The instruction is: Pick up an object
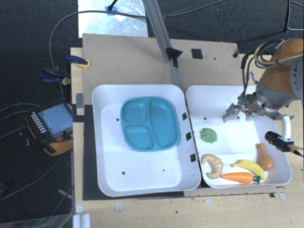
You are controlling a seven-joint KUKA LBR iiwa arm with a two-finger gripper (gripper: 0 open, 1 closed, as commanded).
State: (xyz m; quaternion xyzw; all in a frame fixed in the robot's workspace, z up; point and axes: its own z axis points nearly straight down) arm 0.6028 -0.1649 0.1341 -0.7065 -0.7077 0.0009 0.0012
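The gripper (231,112) hangs over the right bin (199,96), above the green broccoli (208,135); if its fingers are apart, I cannot tell.

place: robotics lab
evidence: bench (142,61) on dark carpet, loose cables (61,23), handheld controller (51,127) on floor, clamps (71,68)
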